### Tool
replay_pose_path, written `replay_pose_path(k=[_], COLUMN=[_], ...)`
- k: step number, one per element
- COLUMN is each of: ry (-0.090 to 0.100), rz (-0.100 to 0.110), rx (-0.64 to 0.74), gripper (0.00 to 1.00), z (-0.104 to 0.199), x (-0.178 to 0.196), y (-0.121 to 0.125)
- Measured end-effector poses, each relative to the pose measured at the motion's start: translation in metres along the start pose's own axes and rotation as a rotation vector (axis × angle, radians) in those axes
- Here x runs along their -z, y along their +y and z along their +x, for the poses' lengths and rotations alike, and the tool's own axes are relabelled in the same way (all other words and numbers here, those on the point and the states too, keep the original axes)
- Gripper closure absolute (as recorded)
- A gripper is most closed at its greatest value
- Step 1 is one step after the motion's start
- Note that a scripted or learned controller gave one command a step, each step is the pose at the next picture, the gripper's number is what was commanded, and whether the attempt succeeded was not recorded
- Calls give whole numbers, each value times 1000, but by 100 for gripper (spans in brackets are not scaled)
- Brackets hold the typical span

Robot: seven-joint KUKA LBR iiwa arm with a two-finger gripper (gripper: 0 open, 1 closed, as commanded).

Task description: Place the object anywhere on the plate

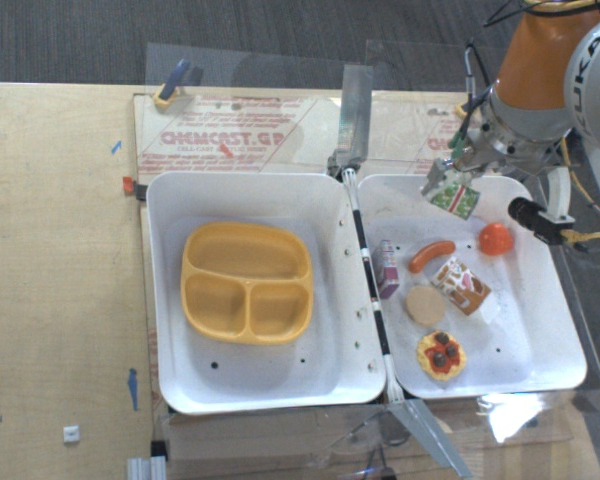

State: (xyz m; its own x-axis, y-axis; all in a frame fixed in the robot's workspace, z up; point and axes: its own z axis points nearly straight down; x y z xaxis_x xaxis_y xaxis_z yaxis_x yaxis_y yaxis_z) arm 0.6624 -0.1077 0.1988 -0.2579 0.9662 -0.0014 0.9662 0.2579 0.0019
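Observation:
A yellow plate (247,280) with three compartments lies in the left bin (170,268). My gripper (456,175) hangs over the far part of the right bin (550,318), well to the right of the plate. Its fingers are shut on the top of a small green and white packet (455,200), which dangles just below them.
Lower in the right bin lie a red tomato (496,239), a sausage (432,256), a purple and white carton (388,268), a brown and white carton (462,286), a beige disc (425,305) and a small fruit tart (440,356). A raised divider (365,268) separates the bins.

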Motion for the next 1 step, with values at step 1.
replay_pose_path(k=[1], ry=[-1], rz=[-1], rx=[-37], gripper=[100], z=[58], x=[140], y=[21])
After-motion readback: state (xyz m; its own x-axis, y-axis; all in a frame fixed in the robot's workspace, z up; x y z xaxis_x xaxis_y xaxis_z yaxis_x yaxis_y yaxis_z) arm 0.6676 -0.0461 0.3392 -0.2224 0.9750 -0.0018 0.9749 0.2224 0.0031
